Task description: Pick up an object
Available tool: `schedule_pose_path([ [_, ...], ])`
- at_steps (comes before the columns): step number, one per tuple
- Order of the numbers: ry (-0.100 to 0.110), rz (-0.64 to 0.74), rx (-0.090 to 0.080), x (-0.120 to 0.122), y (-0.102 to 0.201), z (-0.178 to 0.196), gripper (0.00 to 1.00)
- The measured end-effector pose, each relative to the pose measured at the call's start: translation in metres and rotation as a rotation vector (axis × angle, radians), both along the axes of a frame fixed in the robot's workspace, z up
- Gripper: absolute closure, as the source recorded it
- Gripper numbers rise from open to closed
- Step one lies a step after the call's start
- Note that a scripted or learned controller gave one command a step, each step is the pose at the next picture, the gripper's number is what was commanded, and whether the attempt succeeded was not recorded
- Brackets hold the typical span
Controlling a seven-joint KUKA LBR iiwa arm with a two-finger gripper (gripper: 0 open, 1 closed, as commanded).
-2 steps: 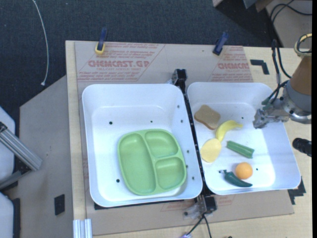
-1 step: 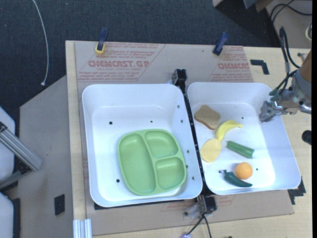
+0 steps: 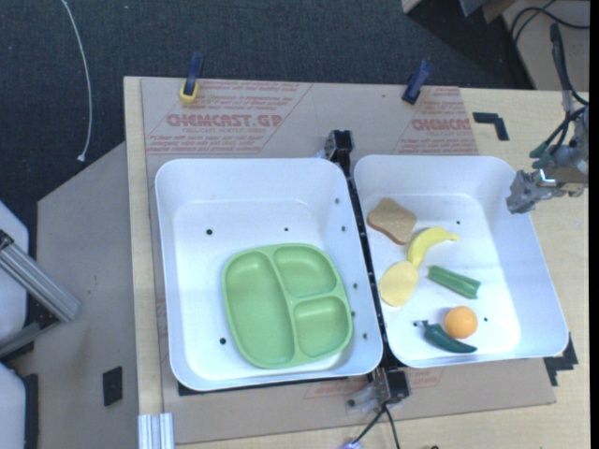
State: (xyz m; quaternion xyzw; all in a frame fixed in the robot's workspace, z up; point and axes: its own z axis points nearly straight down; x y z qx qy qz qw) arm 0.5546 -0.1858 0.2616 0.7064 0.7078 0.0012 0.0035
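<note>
Pincer: gripper (image 3: 524,197) sits at the far right edge of the right bin (image 3: 524,279), just above its rim; whether it is spread or pressed together cannot be told at this size, and nothing is seen pinched in it.
Candidates: all lie left of and nearer the camera than the pincer, inside the right bin.
Bread slice (image 3: 391,221): well to its left, at the bin's upper left, flat.
Banana (image 3: 432,242): left and slightly below, just beside the bread, curved.
Yellow piece (image 3: 399,283): further left and lower, close to the divider between bins.
Green pod (image 3: 454,282): the nearest item below-left of the pincer, lying at a slant, apart from its neighbours.
Orange (image 3: 460,322): lower still, touching or just beside the dark green pepper (image 3: 446,339).
Left bin (image 3: 187,241): far left of the pincer; holds a green divided tray (image 3: 286,303) only.
Stage, judged: approach not begun; no object lifted.
Recommended method: choose the green pod, as it has free space on both long sides. Travel left and forward over it, turn the fingers across its short width, descend straight, close at mid-length.
Risks, judged: the orange may roll; the flat bread offers little to grip; the pepper and orange crowd each other.
</note>
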Motion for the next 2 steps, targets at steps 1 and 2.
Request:
schedule_pose_path([
  [1,0.008,0.002,0.005,-0.01,0.055,0.004,1.0],
  [2,0.009,0.001,0.006,-0.006,0.108,-0.009,1.0],
])
